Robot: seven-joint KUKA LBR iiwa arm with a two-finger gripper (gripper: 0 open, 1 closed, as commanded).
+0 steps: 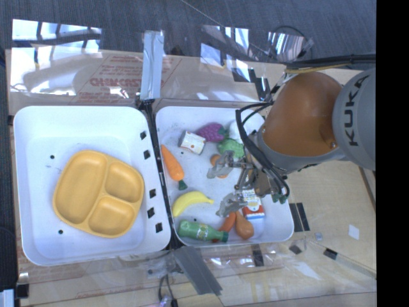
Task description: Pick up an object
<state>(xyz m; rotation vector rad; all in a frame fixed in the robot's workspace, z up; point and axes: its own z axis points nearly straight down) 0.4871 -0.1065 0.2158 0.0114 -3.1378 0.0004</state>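
i take the right bin (pixel 163 123) as my landmark. to its left a yellow divided tray (pixel 98 192) sits in the other bin. along its left wall the carrot (pixel 172 165) lies lengthwise, tip toward the far rim. near its front, banana (pixel 190 202) and green bottle (pixel 201 231) lie crosswise. the gripper (pixel 233 185) hangs over its middle, fingers spread, nothing between.

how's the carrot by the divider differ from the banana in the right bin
The carrot is orange with a green end; the banana is plain yellow. The carrot is straight and runs down the bin on a slight diagonal, while the banana is curved and lies crosswise. The carrot lies higher in the view, the banana below it. Both lie flat in the right bin, apart from the tool.
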